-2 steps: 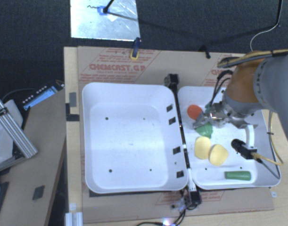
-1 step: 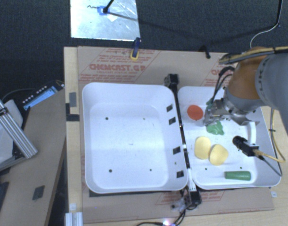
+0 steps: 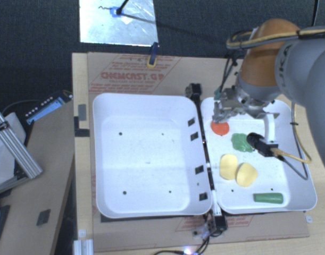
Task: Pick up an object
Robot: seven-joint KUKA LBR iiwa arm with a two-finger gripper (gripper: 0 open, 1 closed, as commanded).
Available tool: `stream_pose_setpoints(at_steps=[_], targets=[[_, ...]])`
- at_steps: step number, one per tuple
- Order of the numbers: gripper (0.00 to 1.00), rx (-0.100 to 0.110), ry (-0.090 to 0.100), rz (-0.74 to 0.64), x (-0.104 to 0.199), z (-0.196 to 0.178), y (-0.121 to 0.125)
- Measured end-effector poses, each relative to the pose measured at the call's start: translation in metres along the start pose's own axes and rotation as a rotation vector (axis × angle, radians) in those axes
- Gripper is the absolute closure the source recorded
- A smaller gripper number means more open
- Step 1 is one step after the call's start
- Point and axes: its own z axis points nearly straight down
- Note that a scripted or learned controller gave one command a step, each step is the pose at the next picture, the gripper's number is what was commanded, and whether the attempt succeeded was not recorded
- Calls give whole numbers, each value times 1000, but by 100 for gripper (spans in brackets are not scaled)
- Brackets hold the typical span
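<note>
You can read one clear line of print: red capitals on the cardboard sheet (image 3: 131, 70) under the bins, in the upper middle of the frame just above the left bin (image 3: 146, 153). It looks like "CHEMCAST G P", though the last letters are soft and you should not trust them fully. A fainter, smaller red line sits above it on the same cardboard, too blurred to read. At the bottom of the frame, below the right bin (image 3: 290, 195), more red print shows on the cardboard edge, also unreadable.
</note>
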Motion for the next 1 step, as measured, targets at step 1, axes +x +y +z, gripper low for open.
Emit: stream_pose_setpoints(at_steps=[1], targets=[[100, 4, 1, 0, 86, -73, -24]])
